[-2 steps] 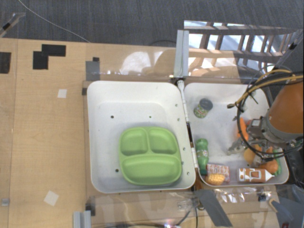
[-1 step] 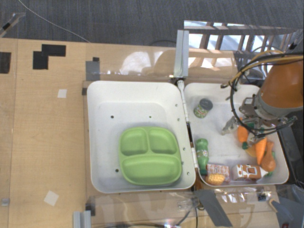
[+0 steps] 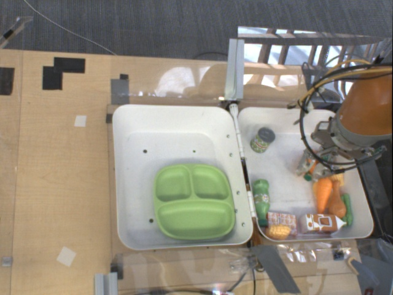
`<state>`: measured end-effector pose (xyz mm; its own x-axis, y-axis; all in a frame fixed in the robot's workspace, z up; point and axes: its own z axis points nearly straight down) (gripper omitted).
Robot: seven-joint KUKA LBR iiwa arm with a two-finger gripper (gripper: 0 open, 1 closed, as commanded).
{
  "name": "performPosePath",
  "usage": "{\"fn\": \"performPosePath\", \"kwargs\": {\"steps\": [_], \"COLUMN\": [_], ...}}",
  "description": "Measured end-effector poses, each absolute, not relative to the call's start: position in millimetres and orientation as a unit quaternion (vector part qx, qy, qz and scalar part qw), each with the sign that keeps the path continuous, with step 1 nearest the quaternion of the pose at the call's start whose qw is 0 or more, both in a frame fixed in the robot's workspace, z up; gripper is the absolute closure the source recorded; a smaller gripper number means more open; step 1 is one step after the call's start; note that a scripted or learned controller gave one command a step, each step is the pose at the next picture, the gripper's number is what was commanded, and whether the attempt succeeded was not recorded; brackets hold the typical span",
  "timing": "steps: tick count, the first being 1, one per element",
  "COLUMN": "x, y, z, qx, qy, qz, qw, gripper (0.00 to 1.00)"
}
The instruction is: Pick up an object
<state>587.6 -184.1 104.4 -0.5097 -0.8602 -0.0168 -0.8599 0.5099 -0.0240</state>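
Two white bins side by side: left bin with green divided plate toward 5 o'clock; right bin crowded. Arm at 3 o'clock. Gripper low over carrot, toward 4 o'clock; grip impossible to tell.
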Motion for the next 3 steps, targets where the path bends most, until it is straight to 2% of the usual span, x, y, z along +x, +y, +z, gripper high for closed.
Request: {"fn": "performPosePath", "kwargs": {"steps": [1,2,3], "x": [621.4,666.0,629.9], "y": [-143.9,-122.4,-69.1], "z": [247.2,282.5,235.2], "qx": [-0.497,-0.45,-0.436], "qy": [0.868,0.893,0.9], "qz": [-0.0062,-0.0022,0.0012], "qw": [0.009,0.007,0.003], "gripper": [1.0,1.0,1.0]}}
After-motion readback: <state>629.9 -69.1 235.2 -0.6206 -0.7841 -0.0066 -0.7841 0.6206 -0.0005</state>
